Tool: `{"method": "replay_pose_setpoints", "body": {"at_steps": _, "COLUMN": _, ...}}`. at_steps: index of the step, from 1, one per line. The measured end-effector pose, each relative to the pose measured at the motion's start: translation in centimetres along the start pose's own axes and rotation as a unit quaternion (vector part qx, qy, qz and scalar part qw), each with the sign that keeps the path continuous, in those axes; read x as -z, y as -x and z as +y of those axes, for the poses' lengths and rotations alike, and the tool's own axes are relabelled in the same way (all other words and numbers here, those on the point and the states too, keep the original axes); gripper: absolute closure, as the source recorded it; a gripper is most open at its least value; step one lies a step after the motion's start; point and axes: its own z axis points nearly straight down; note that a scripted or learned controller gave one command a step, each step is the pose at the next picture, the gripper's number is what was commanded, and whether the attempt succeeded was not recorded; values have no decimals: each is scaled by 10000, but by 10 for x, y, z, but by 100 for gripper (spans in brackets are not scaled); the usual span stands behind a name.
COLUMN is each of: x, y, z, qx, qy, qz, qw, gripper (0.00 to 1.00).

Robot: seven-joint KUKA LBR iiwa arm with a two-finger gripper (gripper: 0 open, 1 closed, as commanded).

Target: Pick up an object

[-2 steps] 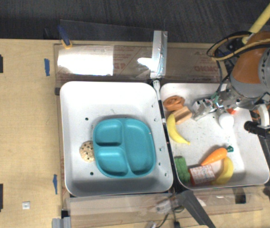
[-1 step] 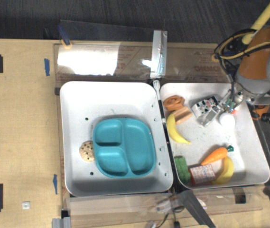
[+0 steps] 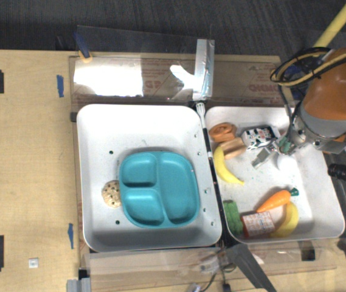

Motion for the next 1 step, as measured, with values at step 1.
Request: {"method": "replay_pose_setpoints", "body": {"at_steps": 1, "x": -40, "y": 46, "z": -53, "qx": -431, "qy": -3, "qz": 7, "qw": 9991, "gripper": 0}}
